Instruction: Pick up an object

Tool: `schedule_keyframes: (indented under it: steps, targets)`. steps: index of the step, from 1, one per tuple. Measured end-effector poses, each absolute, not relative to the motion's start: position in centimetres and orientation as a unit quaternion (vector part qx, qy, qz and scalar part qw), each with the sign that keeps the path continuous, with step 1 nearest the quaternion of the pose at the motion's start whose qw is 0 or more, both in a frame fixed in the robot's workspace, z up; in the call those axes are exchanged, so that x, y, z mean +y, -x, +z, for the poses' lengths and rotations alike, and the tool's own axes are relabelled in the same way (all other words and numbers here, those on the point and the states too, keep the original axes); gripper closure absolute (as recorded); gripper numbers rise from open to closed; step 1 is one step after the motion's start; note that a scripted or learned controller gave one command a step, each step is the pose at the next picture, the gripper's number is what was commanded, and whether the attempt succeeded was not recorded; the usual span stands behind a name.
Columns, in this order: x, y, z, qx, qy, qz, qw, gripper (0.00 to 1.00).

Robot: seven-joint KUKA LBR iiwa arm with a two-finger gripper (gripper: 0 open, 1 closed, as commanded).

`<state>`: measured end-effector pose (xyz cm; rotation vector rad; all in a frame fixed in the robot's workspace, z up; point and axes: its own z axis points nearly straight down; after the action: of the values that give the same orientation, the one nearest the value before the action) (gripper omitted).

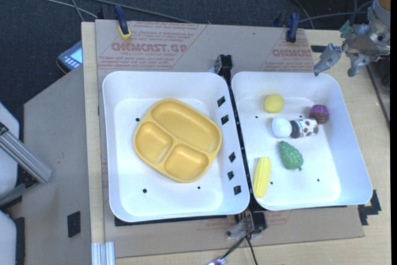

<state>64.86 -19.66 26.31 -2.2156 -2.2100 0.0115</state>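
Dark carpet crossed by loose cables surrounds a brown board (186, 40) printed with red lettering, clamped at its far edge by two blue clips, one at eleven o'clock (122, 22) and one at one o'clock (291, 26).

Two white bins sit side by side on it. At nine o'clock of the scene, the left bin (118, 133) holds a yellow divided plate (178, 139) with three compartments, lying flat near the bin's middle and turned at a slant. A row of small black clips (227, 133) runs down the seam where the two bins meet.

The right bin (347, 152) carries the loose objects. A corn cob (262, 176) lies at seven o'clock of this bin, close to its left wall, pointing roughly toward and away from the camera. At its two o'clock is a green leafy toy (290, 155). Above that, a white egg-like ball (281, 127) touches a small white and red bottle (305, 128) lying on its side. A yellow ball (273, 103) rests at twelve o'clock of the white one, apart from it. A purple ball (319, 113) sits just beside the bottle's right end.

The gripper (341, 62) hangs at two o'clock of the scene, over the right bin's far corner, well apart from every object; its two fingers are spread with nothing between them.
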Motion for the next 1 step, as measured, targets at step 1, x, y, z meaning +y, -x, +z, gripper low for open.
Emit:
schedule_keyframes:
  steps: [1]
  targets:
    - [-19.58,-65.09,27.17,-0.707,0.707,-0.0001,0.0,0.0]
